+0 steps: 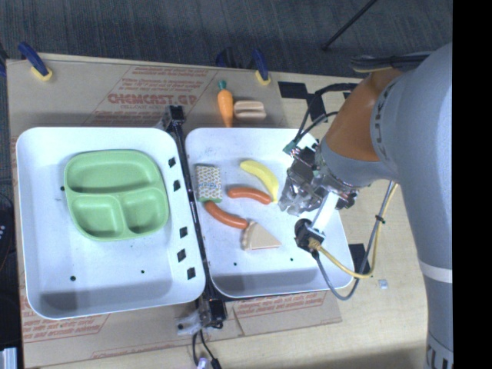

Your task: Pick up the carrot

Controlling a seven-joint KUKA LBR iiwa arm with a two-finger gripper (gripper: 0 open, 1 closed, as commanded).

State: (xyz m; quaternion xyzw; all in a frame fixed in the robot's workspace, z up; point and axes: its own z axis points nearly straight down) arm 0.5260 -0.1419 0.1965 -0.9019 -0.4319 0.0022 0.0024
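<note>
The carrot (224, 106), orange with a green top, lies on the cardboard just behind the right bin's far rim, outside both bins. My gripper (296, 201) hangs over the right part of the right bin (231, 138), well in front and to the right of the carrot. It is just right of a yellow banana (260, 177) and a red sausage (249, 194). Nothing shows in its grasp.
A small bun-like item (250, 111) sits right beside the carrot. The right bin also holds a second sausage (227, 217), a sandwich wedge (260, 240) and a checkered block (208, 182). A green divided tray (115, 192) lies in the left bin (38, 237).
</note>
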